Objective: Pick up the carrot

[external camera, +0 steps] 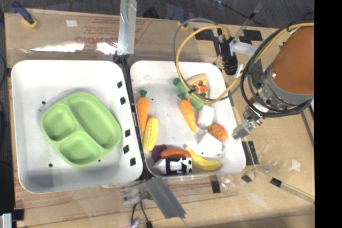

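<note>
Over the right edge of the table (64,34), the grey arm (291,69) with its orange band is hovering just outside the right bin (160,69), and the jaws (245,130) are hanging near the bin's right rim, apart from everything inside. At this slant I cannot tell how far open they are, though nothing is showing between them.

Two carrots are lying in the right bin. One carrot (142,109) is resting along the left wall, green top pointing up the view, with a corn cob (150,133) just beside its lower end. A second carrot (187,113) is lying near the middle, tilted, close to a pizza slice (200,85) and a white block (206,115). A croissant (218,131), a banana (206,163), a toy cow (178,166) and a purple piece (158,152) are crowding the bottom of the bin. A green divided plate (80,128) is sitting in the left bin (26,77).

Judging by this, the task is barely beginning: neither carrot is being touched or lifted. What is remaining looks like the whole job, namely moving in over a carrot, descending, closing on it and raising it. The middle carrot seems the nearer target, though its neighbours are pressing close.
</note>
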Motion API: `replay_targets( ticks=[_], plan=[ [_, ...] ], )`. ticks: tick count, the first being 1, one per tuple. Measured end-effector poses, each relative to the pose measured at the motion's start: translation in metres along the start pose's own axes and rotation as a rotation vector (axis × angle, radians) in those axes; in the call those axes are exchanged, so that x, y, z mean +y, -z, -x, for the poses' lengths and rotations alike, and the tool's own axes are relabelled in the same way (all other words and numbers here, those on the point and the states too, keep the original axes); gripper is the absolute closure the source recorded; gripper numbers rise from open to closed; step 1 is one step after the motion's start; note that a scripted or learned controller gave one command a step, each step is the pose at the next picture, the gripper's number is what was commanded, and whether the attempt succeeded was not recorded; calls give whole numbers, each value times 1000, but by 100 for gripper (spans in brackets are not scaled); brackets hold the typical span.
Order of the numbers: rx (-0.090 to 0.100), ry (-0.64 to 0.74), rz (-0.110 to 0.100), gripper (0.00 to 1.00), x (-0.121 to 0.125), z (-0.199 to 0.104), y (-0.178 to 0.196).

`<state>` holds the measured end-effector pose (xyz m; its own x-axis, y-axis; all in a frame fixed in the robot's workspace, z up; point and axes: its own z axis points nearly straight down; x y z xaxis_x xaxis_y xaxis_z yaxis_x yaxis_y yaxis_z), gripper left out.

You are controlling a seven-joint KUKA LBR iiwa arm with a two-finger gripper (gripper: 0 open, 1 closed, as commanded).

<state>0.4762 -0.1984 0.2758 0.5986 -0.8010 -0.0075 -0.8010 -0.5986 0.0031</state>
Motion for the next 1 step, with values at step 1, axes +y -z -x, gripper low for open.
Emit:
replay_targets(
  ticks=[1],
  plan=[
    [0,4,0,100,-2,1,10]
  ],
)
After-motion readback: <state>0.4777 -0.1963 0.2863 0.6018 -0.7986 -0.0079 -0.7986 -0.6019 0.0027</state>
